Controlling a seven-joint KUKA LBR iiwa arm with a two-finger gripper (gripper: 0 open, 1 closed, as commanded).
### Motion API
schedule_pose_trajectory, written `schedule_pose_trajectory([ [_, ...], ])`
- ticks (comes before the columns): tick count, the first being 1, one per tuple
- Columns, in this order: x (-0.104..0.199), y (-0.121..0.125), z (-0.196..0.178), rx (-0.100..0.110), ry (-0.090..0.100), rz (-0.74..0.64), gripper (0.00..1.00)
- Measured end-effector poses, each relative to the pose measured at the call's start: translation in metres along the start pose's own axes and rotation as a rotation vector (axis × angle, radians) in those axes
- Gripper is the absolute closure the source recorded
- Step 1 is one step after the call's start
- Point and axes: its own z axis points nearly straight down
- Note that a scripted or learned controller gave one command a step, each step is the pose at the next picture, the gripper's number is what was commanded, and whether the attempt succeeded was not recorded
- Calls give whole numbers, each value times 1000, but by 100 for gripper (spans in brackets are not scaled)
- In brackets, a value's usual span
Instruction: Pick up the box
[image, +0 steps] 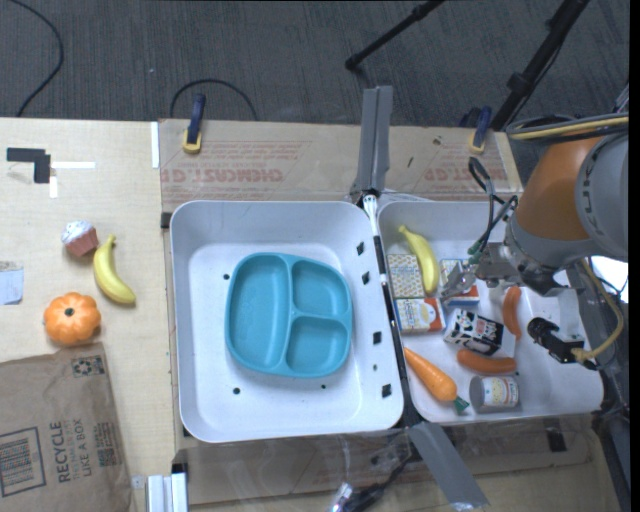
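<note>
The gripper (462, 281) is hovering in the right bin (560, 395), its opening impossible to tell, just beside the box (417, 315), which is lying wedged between banana (421, 256) and carton (475, 330), so crowding is risking a wrong or glancing grab.

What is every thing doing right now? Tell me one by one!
Gripper: low in the right bin, over the boxes.
Box: lying flat, beside the left wall.
Cow carton: lying on its side.
Banana: lying near the bin's top.
Carrot: lying flat.
Can: on its side.
Blue plate: right way up in the left bin.
</note>
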Motion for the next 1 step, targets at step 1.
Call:
schedule_pose_trajectory([
  [1,-21,-89,-31,1,1,302,0],
])
